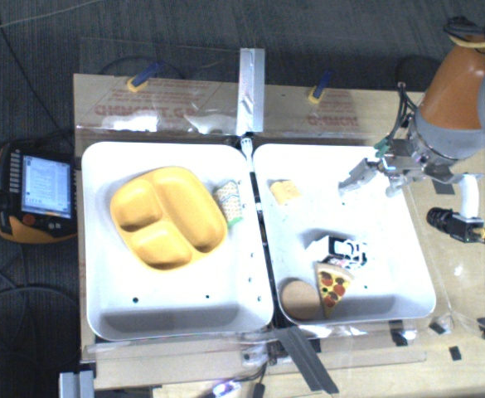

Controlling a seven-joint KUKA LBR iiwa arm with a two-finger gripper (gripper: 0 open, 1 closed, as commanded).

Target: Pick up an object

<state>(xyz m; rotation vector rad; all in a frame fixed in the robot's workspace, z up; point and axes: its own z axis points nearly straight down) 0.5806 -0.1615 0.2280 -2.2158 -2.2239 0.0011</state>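
My gripper hangs over the right bin's far right part, its two grey fingers spread open with nothing between them. Below it in that bin lie a pizza slice toy, a small black and white object just above the slice, a brown round cookie-like disc at the near left corner, and a pale yellow cheese-like piece near the far left. The left bin holds a yellow three-compartment plate and a small speckled item with a green edge beside it.
A metal divider post stands behind the seam between the bins. A handheld pendant with a lit screen rests left of the bench. Blue and yellow clips sit on the back board.
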